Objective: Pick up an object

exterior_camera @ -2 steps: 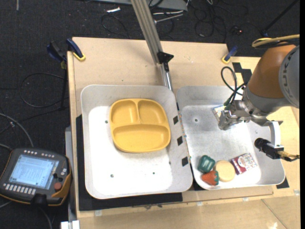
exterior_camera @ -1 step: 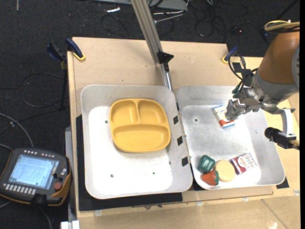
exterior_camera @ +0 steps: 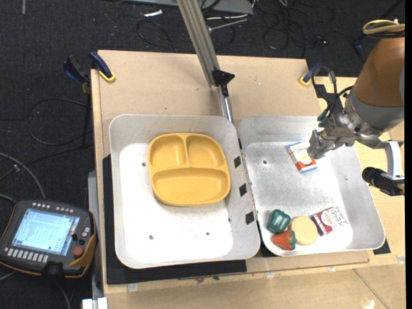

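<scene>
Arm comes in from the right, cut off by the frame edge, so only the orange band, grey wrist and gripper [exterior_camera: 320, 144] show. Gripper sits over the right bin [exterior_camera: 360, 172], its dark tip overlapping the right edge of a small white/red/blue carton [exterior_camera: 300, 156]. Finger spacing is hidden by the wrist body and cables, so can't tell if wide or narrow, or if anything is btwn the fingers; carton looks to lie flat on the bin floor w/ the tip just above or touching it. Print on the carton too small to read. Near the front of the right bin: green pepper-like toy [exterior_camera: 278, 221] touching a red piece [exterior_camera: 284, 239], a pale yellow round item [exterior_camera: 304, 230] right beside them, and a red/white packet [exterior_camera: 330, 219] next to that; exact shapes are hard to make out where they bunch up. Left bin [exterior_camera: 129, 192] holds a yellow divided tray [exterior_camera: 189, 169], 3 compartments, nothing in them. Both bins rest on a tan bench [exterior_camera: 161, 82] w/ blue/yellow clamps at the back corners. An aluminium pole [exterior_camera: 199, 37] slants up from btwn the bins, top cut off. Dark carpet w/ loose cables around; teach pendant [exterior_camera: 46, 237] w/ lit screen lower left.
</scene>
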Controlling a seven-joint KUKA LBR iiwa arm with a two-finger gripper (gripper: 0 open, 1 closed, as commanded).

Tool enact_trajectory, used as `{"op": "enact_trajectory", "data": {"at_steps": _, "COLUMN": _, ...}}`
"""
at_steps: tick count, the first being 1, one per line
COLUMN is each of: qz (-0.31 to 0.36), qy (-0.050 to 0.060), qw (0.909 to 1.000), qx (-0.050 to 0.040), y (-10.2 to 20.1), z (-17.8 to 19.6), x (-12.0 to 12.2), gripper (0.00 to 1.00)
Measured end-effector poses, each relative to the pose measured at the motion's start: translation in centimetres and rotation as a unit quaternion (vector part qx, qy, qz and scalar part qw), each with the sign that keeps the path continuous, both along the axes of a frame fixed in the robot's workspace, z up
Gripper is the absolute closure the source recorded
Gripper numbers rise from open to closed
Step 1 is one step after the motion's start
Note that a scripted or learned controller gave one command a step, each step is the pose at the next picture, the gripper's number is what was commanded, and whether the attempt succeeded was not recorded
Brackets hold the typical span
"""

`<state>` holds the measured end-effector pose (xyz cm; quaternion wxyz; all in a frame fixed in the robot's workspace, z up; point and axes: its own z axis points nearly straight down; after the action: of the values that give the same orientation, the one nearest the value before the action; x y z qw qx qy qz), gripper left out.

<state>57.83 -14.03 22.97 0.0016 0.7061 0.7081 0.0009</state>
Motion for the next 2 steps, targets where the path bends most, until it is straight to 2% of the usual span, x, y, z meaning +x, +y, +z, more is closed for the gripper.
{"op": "enact_trajectory", "data": {"at_steps": 2, "qz": 0.003, "qy": 0.001, "qw": 1.0000, "qx": 0.0012, "y": 10.7, "z": 0.1, "x": 0.6, "gripper": 1.00}}
